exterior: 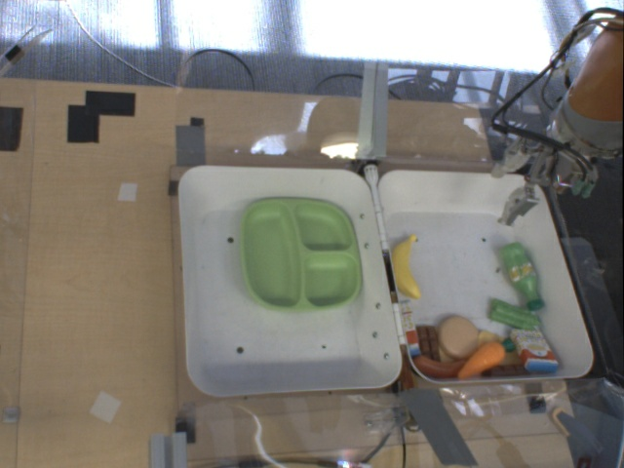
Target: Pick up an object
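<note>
Hanging at the upper right of the frame over the right bin (575, 334), the pincer (518, 206) — finger spread impossible to tell — with the banana (406, 267), green bottle (521, 275) and carrot (482, 360) lying below in the bin's lower part, green tray (298, 253) sitting in the left bin (210, 359).

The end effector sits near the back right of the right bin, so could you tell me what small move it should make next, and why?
Probably a short move forward and down toward the green bottle. The end effector hangs above the right bin at its back right, over bare floor, with nothing between its fingers. The bottle is the nearest item and lies apart from the crowded front corner.
</note>
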Available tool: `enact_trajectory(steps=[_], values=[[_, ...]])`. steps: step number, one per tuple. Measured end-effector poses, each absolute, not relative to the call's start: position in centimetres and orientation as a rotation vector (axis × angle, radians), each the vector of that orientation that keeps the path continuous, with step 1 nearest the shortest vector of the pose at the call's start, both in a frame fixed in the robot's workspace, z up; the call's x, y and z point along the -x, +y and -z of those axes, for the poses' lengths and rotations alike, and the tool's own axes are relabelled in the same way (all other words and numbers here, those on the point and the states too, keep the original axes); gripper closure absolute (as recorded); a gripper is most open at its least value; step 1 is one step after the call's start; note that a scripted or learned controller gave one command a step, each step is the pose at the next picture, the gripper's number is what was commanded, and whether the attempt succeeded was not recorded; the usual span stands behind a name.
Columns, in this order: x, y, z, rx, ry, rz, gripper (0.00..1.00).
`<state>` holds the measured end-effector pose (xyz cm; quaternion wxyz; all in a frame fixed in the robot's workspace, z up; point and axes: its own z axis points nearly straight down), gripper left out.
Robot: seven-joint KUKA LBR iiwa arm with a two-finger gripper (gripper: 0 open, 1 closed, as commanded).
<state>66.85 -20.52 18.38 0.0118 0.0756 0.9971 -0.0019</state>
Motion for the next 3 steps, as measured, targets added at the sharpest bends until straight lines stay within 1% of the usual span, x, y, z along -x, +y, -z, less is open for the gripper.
enact_trajectory(steps=[1,2,3], values=[[-64.7,-20.6,-9.0,-0.223,3.118,0.004,0.00],[-65.1,-20.4,-10.4,-0.212,3.107,0.008,1.00],[-65.0,-20.4,-10.4,-0.211,3.109,0.007,0.00]])
